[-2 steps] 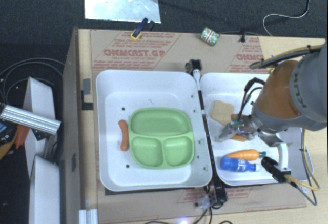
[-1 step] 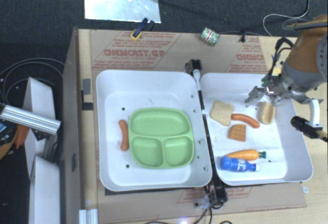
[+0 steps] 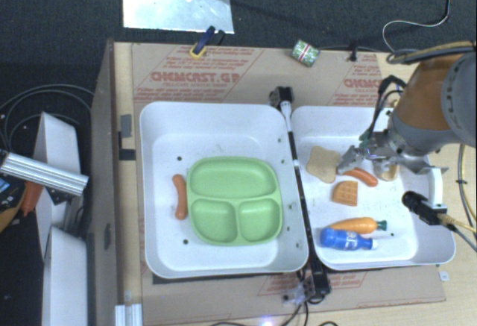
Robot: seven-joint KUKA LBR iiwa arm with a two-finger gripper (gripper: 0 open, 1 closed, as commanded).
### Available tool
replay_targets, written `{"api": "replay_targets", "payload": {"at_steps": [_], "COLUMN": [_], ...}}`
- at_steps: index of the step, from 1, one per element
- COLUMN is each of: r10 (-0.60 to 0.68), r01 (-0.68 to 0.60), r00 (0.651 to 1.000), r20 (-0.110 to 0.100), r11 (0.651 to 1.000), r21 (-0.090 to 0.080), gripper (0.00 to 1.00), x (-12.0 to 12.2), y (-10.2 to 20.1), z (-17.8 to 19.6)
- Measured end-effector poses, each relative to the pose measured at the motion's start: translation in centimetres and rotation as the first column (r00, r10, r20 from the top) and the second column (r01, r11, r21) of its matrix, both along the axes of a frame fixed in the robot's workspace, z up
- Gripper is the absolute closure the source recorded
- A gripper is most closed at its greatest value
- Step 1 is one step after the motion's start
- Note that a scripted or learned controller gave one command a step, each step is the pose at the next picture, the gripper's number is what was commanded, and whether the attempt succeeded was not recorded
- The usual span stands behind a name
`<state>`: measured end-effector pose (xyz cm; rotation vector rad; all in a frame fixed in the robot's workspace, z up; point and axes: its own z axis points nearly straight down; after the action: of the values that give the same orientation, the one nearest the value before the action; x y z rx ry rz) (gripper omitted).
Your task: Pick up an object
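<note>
The gripper (image 3: 356,161) is seen low in the right bin (image 3: 432,246) with fingers spread, a red sausage (image 3: 364,176) right beside them, bread slice (image 3: 323,164) just left, waffle (image 3: 344,192) below, carrot (image 3: 353,225) and blue bottle (image 3: 344,240) further down.

Two white bins sit side by side: the left bin (image 3: 160,138) and the right bin (image 3: 425,242). Left of the divider between them lie one green divided plate (image 3: 235,199) and one sausage (image 3: 179,196). Right of it lie one bread slice (image 3: 323,164), one waffle (image 3: 344,192), one second sausage (image 3: 364,177), one carrot (image 3: 353,225) and one blue bottle (image 3: 345,240).
</note>
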<state>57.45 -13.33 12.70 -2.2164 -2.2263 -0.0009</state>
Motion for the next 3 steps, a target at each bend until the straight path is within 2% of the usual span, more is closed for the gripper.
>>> {"api": "replay_targets", "payload": {"at_steps": [1, 2, 3], "r10": [-0.001, 0.0, 0.0], "r01": [0.001, 0.0, 0.0], "r00": [1.0, 1.0, 1.0], "r20": [0.0, 0.003, 0.003], "r11": [1.0, 1.0, 1.0], "r21": [0.0, 0.0, 0.0], "gripper": [0.0, 1.0, 0.0], "x": [-3.0, -2.8, -2.8], "y": [3.3, 3.3, 3.3], "z": [-4.3, -3.2, -3.3]}}
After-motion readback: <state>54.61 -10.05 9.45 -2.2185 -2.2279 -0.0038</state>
